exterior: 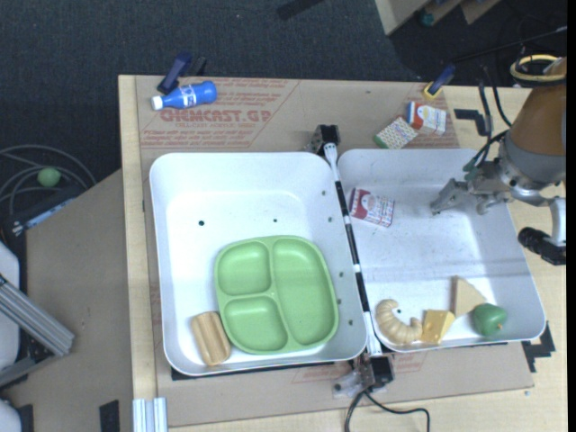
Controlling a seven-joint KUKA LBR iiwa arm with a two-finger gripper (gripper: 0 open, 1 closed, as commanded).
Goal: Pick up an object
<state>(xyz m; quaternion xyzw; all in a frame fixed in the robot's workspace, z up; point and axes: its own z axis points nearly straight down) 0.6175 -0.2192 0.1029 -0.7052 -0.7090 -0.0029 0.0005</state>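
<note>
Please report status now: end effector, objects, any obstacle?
End effector above right bin, nothing held. Red-white packet nearest, lying flat. Path unobstructed.

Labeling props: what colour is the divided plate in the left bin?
Light green divided plate, clear in the camera view.

Grey arm [531, 156], orange band [544, 120]

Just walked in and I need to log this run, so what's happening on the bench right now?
A grey arm with an orange band reaches in from the right, its gripper hanging over the right bin, with nothing visibly between its fingers. That bin holds a red-and-white packet by the divider, and along the near edge a croissant-like piece, two yellowish wedges and a green apple. The left bin holds a green divided plate and a tan block.
</note>
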